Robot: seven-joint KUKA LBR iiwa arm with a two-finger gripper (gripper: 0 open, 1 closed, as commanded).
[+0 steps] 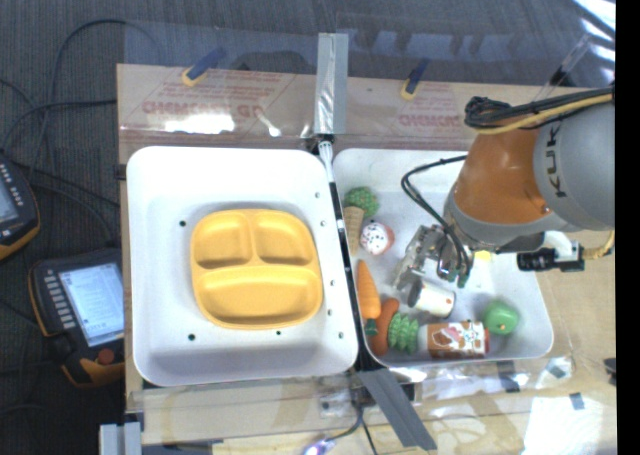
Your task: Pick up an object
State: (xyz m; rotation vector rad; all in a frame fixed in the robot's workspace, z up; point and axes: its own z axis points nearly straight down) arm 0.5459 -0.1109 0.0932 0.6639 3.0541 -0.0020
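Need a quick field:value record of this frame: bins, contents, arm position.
left bin: holds a yellow divided tray
right bin: holds toy food
right bin items: orange carrot, green apple, brown bottle lying on its side, white speckled ball, ice cream cone, green leafy toy, white cup
arm: enters from the right, over the right bin
end effector: low in the right bin, just above the white cup
grasp: cannot tell
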